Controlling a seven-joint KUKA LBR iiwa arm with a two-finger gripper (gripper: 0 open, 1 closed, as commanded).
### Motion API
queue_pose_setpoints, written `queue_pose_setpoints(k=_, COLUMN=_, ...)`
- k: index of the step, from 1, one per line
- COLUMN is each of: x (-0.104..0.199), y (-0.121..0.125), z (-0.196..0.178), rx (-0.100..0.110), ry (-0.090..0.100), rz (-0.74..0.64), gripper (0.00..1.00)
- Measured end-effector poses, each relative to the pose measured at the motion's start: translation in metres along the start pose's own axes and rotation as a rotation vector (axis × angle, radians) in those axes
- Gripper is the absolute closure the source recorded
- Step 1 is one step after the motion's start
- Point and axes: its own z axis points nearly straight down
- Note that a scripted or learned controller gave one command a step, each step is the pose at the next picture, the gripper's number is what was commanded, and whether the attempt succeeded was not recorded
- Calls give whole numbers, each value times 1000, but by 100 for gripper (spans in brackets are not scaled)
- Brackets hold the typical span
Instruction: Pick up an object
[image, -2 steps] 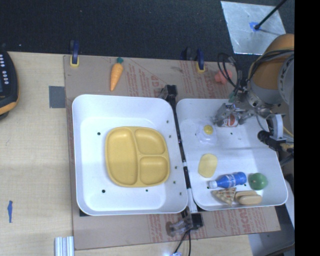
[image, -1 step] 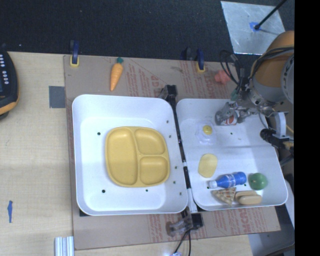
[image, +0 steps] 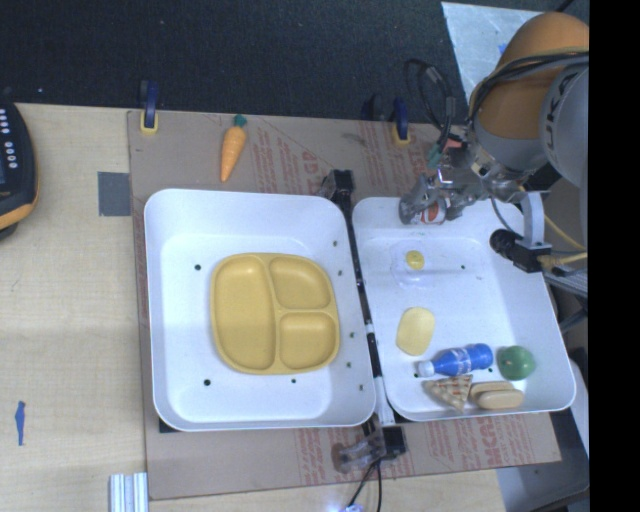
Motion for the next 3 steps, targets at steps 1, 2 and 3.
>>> queue_pose_setpoints(k=1, x=66, y=-70, z=-24, rx=13, ry=0, rz=1, gripper=100)
queue_pose_setpoints(k=2, x=82, y=-95, z=-16, rx=15, ry=-2, rz=5, gripper=100)
queue_pose_setpoints(k=3, x=91, y=-85, z=-17, rx=9, ry=-4, rz=5, gripper=100)
